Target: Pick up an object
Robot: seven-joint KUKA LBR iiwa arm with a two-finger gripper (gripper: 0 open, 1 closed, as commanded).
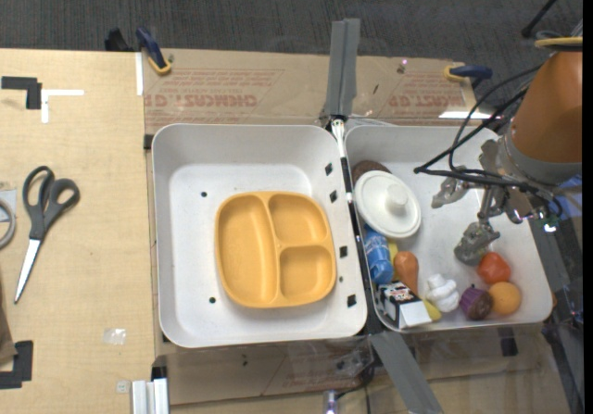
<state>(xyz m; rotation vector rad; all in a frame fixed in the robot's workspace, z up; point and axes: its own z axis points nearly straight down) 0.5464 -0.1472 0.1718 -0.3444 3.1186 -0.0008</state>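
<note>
Tomato (pixel 494 267) sits in the right bin (pixel 435 139), just beside an orange ball (pixel 505 297) and a purple piece (pixel 477 303). My tool (pixel 477 241) hangs low over the bin floor near it; I cannot tell whether it is open or closed. I judge this the approach step: next I need to line up and descend. A white lid (pixel 389 202), blue bottle (pixel 377 255) and carrot (pixel 406 269) crowd the left side.
</note>
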